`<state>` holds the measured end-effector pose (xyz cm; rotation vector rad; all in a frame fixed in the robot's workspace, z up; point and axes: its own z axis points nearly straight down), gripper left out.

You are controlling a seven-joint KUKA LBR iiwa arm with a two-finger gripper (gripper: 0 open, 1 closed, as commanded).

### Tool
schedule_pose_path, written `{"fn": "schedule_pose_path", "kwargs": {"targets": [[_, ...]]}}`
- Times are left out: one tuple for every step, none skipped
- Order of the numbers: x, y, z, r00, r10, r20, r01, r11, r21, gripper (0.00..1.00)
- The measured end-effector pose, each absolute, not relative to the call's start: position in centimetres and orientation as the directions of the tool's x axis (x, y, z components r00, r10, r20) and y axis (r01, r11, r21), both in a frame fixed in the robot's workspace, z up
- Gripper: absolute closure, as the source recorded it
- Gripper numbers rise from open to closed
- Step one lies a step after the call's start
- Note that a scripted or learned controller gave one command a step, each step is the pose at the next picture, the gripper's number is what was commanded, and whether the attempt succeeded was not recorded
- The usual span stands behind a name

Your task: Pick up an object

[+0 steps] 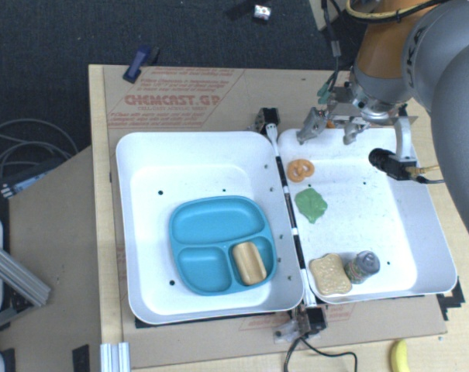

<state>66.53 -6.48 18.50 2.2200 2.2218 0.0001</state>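
Beige sponge (pixel 330 276) beside grey knob (pixel 364 265); pincer (pixel 328 131) open, empty, above pretzel (pixel 300 170)

A single fixed camera is mounted above the desk (pixel 180 91) and looks down at a slant from the near side. It stands far enough back to take in both white bins: the left bin (pixel 141 208) and the right bin (pixel 405 231). The arm (pixel 420 45) enters from the right.

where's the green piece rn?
The green piece lies in the right bin, near its left wall, just below the small orange ring and above the tan block.
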Motion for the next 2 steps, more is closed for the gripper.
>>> {"fn": "schedule_pose_path", "kwargs": {"targets": [[62.4, -2.5, 18.5, -0.002, 1.0, 0.001, 1.0, 0.002, -0.002, 0.0], [53.3, -12.9, 8.8, 0.004, 1.0, -0.002, 1.0, -0.004, -0.006, 0.0]]}}
